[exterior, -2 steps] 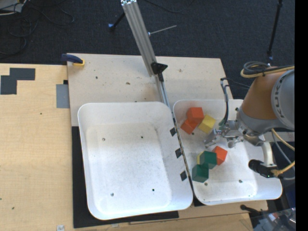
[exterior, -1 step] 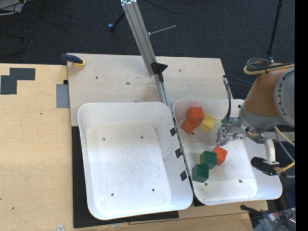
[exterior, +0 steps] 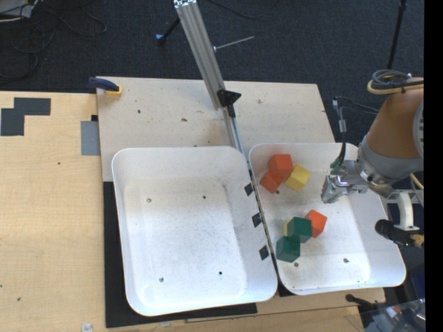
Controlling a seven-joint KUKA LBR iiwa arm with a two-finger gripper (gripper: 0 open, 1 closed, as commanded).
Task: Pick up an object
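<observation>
Arm [exterior: 394, 133] reaches in from right, wrist bent down over right bin [exterior: 387, 272]. Gripper [exterior: 332, 189] hangs above bin floor, grip state unclear. Blocks [exterior: 297, 230] lie below-left, apart from it.

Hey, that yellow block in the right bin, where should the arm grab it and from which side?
Probably from straight above, closing across the yellow block's near and far faces. Its left face sits against the orange blocks, so an approach from that side looks blocked; the right side faces bare bin floor. The tool sits just right of it.

white bins [exterior: 138, 178], orange, yellow, green blocks [exterior: 294, 209]
</observation>
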